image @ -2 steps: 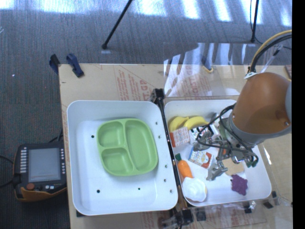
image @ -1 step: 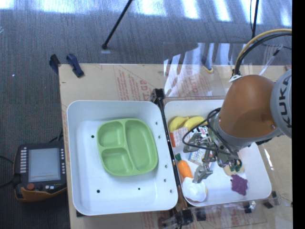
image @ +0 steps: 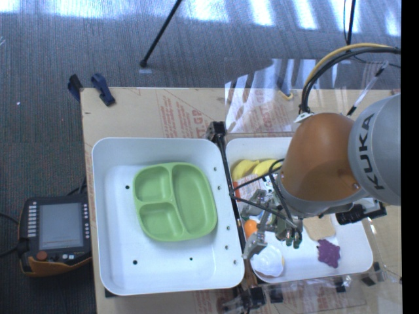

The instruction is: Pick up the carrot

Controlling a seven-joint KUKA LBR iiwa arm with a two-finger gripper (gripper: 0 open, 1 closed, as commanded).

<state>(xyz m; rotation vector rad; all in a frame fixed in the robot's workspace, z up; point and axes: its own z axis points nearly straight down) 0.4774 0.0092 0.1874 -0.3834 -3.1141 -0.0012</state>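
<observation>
A light green plate point(image: 175, 200) lies in the white left bin point(image: 108, 241). To the right of that plate, the white right bin point(image: 357, 257) holds yellow bananas point(image: 254, 168), an orange carrot point(image: 250, 227), a purple toy point(image: 328, 252) and a white cup point(image: 268, 262).

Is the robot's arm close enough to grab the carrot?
Probably yes. The gripper hangs in the right bin just beside the carrot, an orange bit by the bin's left wall. The arm covers part of it, so I can't be sure.

i see divided plate point(image: 175, 200) in left bin point(image: 105, 175); carrot point(image: 250, 227) in right bin point(image: 357, 257), gripper point(image: 273, 234) just right of it.
</observation>
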